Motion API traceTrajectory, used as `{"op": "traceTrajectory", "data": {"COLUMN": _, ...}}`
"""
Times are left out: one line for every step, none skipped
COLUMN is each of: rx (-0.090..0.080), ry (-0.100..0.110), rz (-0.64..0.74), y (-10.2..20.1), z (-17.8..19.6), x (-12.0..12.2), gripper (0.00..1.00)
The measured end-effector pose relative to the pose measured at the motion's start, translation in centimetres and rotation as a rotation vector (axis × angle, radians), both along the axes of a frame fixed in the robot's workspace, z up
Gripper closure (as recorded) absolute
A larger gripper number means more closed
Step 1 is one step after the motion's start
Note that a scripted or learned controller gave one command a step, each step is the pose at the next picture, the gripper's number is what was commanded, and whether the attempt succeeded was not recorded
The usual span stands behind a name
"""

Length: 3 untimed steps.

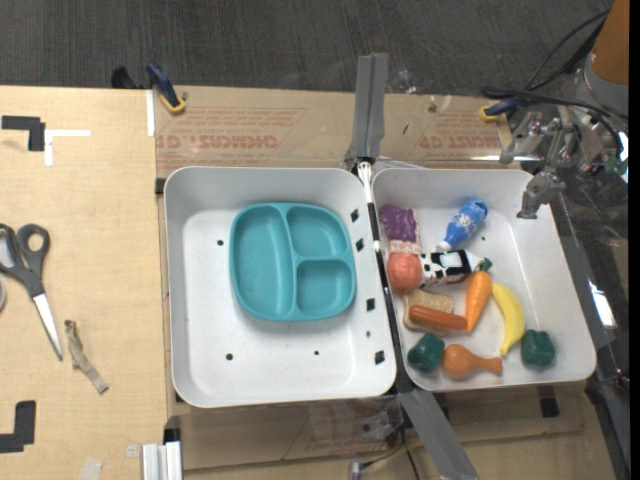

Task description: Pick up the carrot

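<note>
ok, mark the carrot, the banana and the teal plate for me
carrot [477, 299], camera view, middle of the orange body, right bin.
banana [508, 316], camera view, middle of the yellow curve, just right of the carrot.
teal plate [258, 258], camera view, floor of its large left compartment, left bin.

The carrot [477, 299] lies hemmed in: a banana [509, 317] just beside it, a sausage [436, 318] touching its tip, seemingly. Open floor remains near the right bin's [575, 298] far wall.

We can't read much: red print on the cardboard [255, 128] behind the bins is upside down, too blurry to make out, no other txt
</note>
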State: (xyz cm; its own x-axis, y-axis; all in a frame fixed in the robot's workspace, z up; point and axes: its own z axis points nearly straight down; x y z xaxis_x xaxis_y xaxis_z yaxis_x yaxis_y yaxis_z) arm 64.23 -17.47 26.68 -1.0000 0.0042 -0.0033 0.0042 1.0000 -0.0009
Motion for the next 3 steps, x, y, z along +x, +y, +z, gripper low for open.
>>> {"op": "traceTrajectory", "data": {"rx": 0.001, "ry": 0.002, "rz": 0.096, "y": 1.3, "z": -15.0, "x": -5.8, "gripper": 0.00}}
{"op": "traceTrajectory", "data": {"rx": 0.001, "ry": 0.000, "rz": -0.042, "y": 2.4, "z": -17.4, "x": -9.8, "gripper": 0.00}}
{"op": "traceTrajectory", "data": {"rx": -0.002, "ry": -0.003, "rz": 0.367, "y": -2.7, "z": -17.3, "x": -9.9, "gripper": 0.00}}
